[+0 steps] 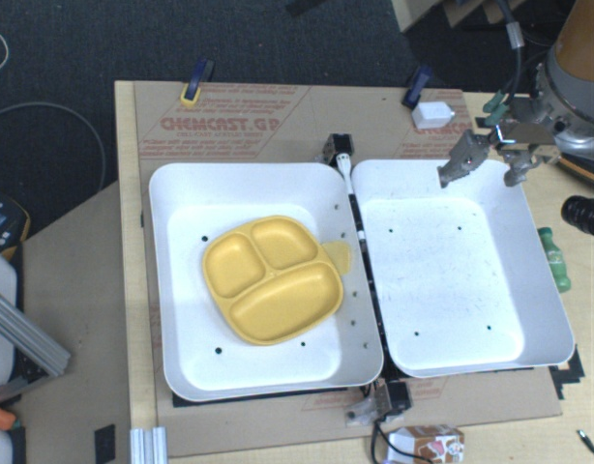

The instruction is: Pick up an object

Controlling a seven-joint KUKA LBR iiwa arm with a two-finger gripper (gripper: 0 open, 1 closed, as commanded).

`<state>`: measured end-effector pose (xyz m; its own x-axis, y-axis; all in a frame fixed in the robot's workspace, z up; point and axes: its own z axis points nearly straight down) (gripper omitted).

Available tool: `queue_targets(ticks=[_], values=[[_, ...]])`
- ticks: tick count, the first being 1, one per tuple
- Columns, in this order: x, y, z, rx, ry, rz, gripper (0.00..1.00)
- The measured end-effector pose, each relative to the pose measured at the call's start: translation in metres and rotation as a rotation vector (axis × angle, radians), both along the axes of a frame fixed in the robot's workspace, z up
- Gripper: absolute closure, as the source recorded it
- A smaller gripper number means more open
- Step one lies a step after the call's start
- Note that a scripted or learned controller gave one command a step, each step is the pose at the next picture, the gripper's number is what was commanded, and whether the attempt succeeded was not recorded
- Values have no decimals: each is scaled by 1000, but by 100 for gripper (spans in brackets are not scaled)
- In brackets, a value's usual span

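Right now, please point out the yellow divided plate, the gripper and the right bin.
yellow divided plate [273, 280]: camera view, on its centre ridge.
gripper [487, 168]: camera view, midway between its two spread fingertips.
right bin [452, 259]: camera view, on its bare floor.

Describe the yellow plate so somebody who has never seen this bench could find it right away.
Two shallow white bins sit side by side on the bench; look in the left bin, the one farther from the gripper. The yellow plate lies flat near its middle. It is a rounded tray split into three compartments, two small ones above one large one, and nothing else in the bins is that colour.
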<state>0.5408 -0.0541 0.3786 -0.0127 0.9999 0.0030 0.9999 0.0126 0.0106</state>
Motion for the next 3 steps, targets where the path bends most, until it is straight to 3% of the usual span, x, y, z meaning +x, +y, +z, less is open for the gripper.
queue_targets(ticks=[1, 2, 3], values=[[-56, 50, 84, 0, -1, -4, 0], [-53, 47, 89, -4, 4, -11, 100], [-52, 120, 5, -2, 20, -5, 100]])
